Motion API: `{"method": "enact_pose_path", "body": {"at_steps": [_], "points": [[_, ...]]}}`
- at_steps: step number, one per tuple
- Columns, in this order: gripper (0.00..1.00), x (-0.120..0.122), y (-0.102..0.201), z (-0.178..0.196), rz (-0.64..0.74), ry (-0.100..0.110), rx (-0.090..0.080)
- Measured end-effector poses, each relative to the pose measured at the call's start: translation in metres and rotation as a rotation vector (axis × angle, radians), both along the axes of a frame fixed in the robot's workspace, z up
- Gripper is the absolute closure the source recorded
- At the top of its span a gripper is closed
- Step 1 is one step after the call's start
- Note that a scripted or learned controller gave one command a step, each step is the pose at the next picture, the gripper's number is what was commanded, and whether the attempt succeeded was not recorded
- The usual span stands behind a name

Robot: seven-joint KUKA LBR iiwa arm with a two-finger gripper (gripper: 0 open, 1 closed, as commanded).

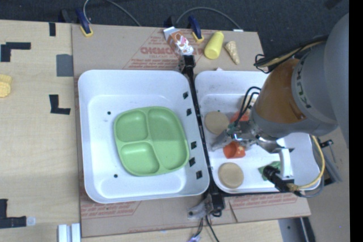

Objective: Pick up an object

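Over the right bin (pixel 218 79), the gripper (pixel 235 136) is reaching down from the grey arm (pixel 317 88) and is hanging close above a cluster of small objects; whether it is wide, narrow or gripping something cannot be told, because the wrist and cabling are covering that detail. A red-orange object (pixel 233 150) is lying just beneath the tool, a tan round piece (pixel 215 122) is sitting just to its far left, and a second tan disc (pixel 231 174) is resting nearer the bin's near edge. A green object (pixel 271 169) is lying to the right, partly under the arm's hardware. The left bin (pixel 91 88) is carrying a green divided plate (pixel 150 140), well apart from the tool. The probable target is the red-orange object, judging by its position under the tool. Several risks are applying here. The objects are lying close together, so a descent could be pushing a neighbour aside or catching two items at once. The red-orange object is looking low and irregular, so a grasp could be slipping off it. The divider between the bins (pixel 195 122) is standing near, and a lateral move could be striking it.
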State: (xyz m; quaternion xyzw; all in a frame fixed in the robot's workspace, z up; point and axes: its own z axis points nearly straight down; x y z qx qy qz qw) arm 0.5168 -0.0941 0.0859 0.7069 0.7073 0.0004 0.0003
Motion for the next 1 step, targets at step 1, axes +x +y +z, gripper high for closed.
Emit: {"method": "enact_pose_path", "body": {"at_steps": [1], "points": [[1.0, 0.0009, -0.001, 0.0101, -0.001, -0.003, -0.002]]}}
